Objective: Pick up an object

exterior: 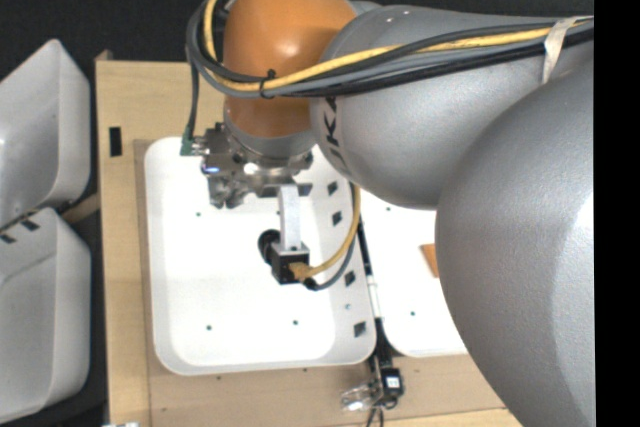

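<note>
As the arm (450, 115) hides the gripper (243, 177) over the left bin (200, 315), I can't tell whether it's open or closed. Orange object (428, 260) in the right bin (410, 335) is mostly covered.

Two shallow white bins, a left bin (200, 315) and a right bin (420, 327), are set side by side on a pale wooden bench (125, 315), flanked at the left by an upper white housing (40, 130) and a lower white housing (45, 315).

Single fixed overhead camera, slanting down, close on bench (122, 245).
</note>
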{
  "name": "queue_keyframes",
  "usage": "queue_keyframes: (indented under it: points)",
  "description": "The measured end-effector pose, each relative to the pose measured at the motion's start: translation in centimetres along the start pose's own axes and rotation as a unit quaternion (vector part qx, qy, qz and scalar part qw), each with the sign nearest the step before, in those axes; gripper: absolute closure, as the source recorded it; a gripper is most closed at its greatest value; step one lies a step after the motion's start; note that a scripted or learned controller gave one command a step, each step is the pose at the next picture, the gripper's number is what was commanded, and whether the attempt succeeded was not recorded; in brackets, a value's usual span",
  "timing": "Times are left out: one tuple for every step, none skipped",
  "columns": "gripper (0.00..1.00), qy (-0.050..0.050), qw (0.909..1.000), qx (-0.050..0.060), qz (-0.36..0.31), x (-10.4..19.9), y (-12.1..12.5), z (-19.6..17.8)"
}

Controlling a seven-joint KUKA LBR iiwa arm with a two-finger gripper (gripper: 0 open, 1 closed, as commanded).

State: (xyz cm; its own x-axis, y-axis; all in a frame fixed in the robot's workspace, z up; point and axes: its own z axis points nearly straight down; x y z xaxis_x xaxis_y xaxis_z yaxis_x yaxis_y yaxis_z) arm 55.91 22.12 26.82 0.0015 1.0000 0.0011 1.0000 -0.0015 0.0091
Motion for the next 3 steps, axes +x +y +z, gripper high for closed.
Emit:
queue_keyframes:
  points:
    - [1.00, 0.000, 1.0000, 0.001, -0.002, 0.0, 1.6, -8.2]
    - [1.00, -0.001, 1.0000, 0.007, -0.004, 0.1, -4.9, -9.6]
    - [1.00, 0.001, 1.0000, -0.002, -0.001, 0.0, 2.0, -19.9]
